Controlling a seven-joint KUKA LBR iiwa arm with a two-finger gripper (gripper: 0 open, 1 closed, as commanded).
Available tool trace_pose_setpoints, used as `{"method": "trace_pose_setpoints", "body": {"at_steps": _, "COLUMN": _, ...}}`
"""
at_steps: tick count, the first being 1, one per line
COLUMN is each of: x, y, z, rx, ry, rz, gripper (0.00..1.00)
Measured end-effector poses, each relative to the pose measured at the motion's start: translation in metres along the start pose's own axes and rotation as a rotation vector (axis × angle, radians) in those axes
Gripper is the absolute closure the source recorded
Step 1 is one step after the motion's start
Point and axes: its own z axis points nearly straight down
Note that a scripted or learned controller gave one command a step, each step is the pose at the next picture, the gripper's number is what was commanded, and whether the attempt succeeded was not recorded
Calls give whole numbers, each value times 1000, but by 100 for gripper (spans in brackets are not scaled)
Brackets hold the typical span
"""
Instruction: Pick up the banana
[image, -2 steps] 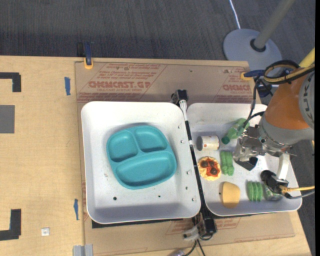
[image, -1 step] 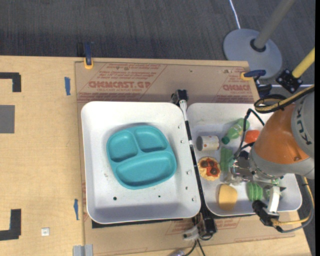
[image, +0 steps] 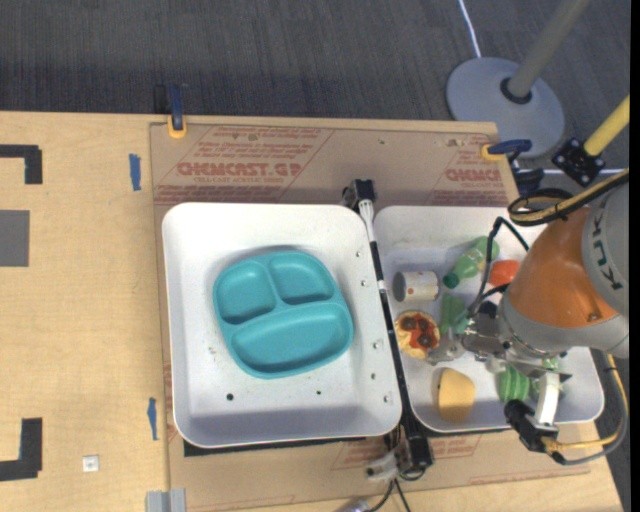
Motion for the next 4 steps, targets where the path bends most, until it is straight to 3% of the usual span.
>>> {"method": "trace_pose_setpoints", "body": {"at_steps": 1, "x": 5, "y": -1, "z": 0, "rx": 0, "ry": -2, "rz": -644, "gripper": 0}}
{"method": "trace_pose_setpoints", "body": {"at_steps": 2, "x": 66, "y": 14, "z": -98, "rx": 4, "ry": 0, "rz": -310, "gripper": 0}}
{"method": "trace_pose_setpoints", "body": {"at_steps": 3, "x": 45, "y": 103, "z": -145, "rx": 2, "ry": -1, "rz": -347, "gripper": 0}}
{"method": "trace_pose_setpoints", "body": {"at_steps": 4, "x": 96, "y": 47, "z": -123, "rx": 6, "ry": 1, "rz": -335, "gripper": 0}}
